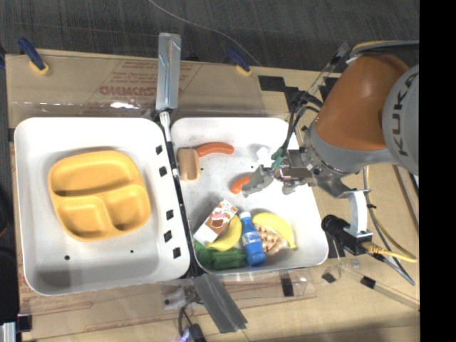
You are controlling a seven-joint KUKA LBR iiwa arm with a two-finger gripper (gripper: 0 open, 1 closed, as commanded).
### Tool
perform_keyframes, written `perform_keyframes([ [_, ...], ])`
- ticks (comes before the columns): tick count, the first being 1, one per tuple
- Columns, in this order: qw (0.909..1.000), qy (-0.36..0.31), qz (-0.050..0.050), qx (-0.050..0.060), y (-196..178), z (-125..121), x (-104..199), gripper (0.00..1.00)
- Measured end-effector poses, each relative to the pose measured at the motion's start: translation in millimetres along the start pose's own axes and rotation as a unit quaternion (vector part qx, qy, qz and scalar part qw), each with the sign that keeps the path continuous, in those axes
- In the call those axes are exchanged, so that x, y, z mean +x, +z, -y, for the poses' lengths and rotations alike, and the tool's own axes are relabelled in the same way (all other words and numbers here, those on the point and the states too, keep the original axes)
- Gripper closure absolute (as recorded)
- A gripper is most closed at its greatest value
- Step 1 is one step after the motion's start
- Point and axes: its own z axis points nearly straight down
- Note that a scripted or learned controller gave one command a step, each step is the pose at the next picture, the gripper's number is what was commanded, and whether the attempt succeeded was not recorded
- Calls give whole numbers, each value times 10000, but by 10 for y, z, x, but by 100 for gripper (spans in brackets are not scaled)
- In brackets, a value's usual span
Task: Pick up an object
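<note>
The right bin holds a loose heap of small things. An orange hot dog lies near the back, with a tan bread piece to its left. A small orange carrot lies mid-bin. At the front sit a small printed carton, a banana, a blue bottle, a yellow taco-like piece and a green vegetable. My gripper hangs low over the bin's middle, right beside the carrot. Whether it touches the carrot is unclear.
The left bin holds a yellow divided tray. A metal divider stands between the bins at the back. Cables and a black fitting lie off the right bin's right edge.
</note>
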Motion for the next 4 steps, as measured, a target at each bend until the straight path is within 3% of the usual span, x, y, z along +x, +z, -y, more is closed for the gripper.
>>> perform_keyframes([
  [1,9927,1208,-2,24,495,-274,162,0],
  [2,9835,1812,5,-25,1786,-905,-454,0],
  [3,9960,890,69,-25,1773,-1392,94,0],
  [4,9965,834,0,-46,752,-1687,272,0],
])
